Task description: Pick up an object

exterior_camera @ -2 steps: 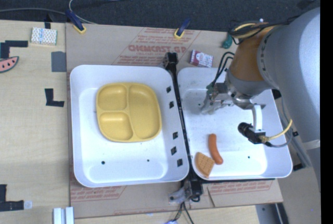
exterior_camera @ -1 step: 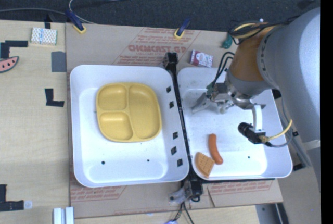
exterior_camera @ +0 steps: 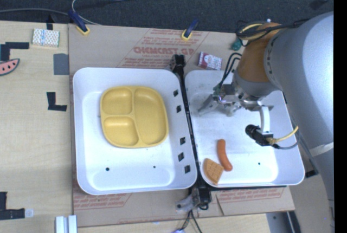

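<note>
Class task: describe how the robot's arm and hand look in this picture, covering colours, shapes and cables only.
The arm is a thick, rounded grey body with an orange band above the wrist. A yellow cable loops over that band. The hand is a small metallic grey part with thin fingers, and a black fitting with a yellow lead sits beside it.

Right bin centre bare; sausage, waffle near front.

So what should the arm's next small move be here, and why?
Probably shift the gripper toward the near side of the right bin and over the sausage. Nothing sits between its fingers, and the sausage and waffle lie apart from it.
</note>
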